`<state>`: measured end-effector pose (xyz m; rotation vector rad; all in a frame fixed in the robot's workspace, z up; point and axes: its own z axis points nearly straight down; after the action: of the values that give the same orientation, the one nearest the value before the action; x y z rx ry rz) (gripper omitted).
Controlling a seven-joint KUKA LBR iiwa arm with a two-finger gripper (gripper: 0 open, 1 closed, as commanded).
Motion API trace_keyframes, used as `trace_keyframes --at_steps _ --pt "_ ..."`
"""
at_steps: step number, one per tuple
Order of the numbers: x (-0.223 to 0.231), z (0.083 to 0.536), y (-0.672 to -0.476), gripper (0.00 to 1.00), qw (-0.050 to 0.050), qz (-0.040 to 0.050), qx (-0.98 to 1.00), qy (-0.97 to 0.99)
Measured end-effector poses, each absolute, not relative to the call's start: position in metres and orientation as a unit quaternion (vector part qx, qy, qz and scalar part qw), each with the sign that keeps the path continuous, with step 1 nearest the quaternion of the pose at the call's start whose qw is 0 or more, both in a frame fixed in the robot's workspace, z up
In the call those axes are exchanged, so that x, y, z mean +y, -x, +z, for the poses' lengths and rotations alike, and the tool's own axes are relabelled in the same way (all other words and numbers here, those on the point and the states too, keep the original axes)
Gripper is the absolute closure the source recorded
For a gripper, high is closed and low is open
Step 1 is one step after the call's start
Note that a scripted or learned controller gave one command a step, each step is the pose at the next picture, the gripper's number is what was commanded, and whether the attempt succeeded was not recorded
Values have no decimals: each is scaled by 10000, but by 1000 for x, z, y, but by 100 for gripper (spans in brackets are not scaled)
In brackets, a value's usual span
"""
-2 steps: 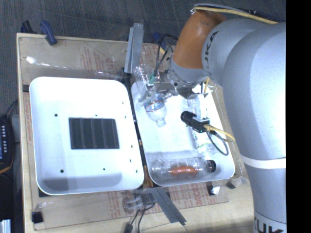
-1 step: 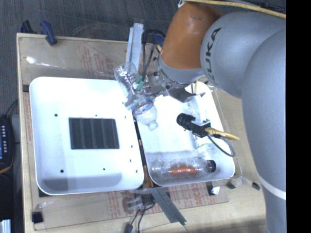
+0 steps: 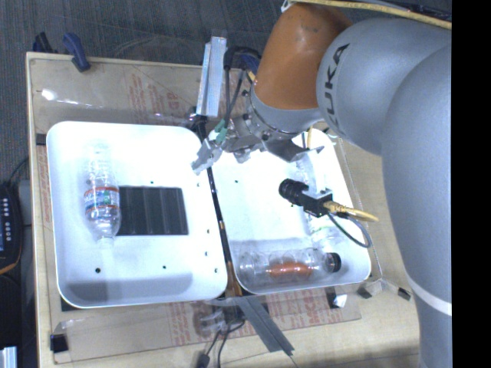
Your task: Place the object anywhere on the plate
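Bins: two shallow white bins sit side by side on the counter [image 3: 46, 83], their inner edges touching along a dark seam.

Left bin [image 3: 69, 282]: holds a clear plastic water bottle [image 3: 101, 198] lying on its side along the left half, cap toward the far edge, with a red-and-blue label band around its middle. Just right of the bottle, touching or nearly touching it, lies a flat black rectangular plate [image 3: 153, 211] in the middle of the bin floor. The bottle rests beside the plate, not on it.

Right bin [image 3: 253, 205]: a second clear bottle [image 3: 288, 267] lies lengthwise along the near wall, with something reddish-orange inside or behind it and a dark cap at its right end.

Arm: the grey arm [image 3: 399, 106] with orange band reaches in from the right and hangs over the far part of the right bin. The gripper [image 3: 222, 148] sits near the far end of the seam between the bins. Whether the jaws are released or clenched cannot be told. A black fitting with a brass tip and cable [image 3: 314, 198] hangs below the wrist.
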<state>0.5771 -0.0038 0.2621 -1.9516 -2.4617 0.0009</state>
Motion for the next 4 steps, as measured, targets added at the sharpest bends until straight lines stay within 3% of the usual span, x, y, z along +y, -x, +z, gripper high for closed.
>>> trace_keyframes --at_steps 1,2,3,4 --pt "63 258 -571 0 2 2 -6554 7553" --pt "153 217 -567 0 20 36 -5449 8385" --pt "150 141 -582 0 6 -31 -6096 7927" --pt "152 153 -584 100 14 -53 -6115 7912"
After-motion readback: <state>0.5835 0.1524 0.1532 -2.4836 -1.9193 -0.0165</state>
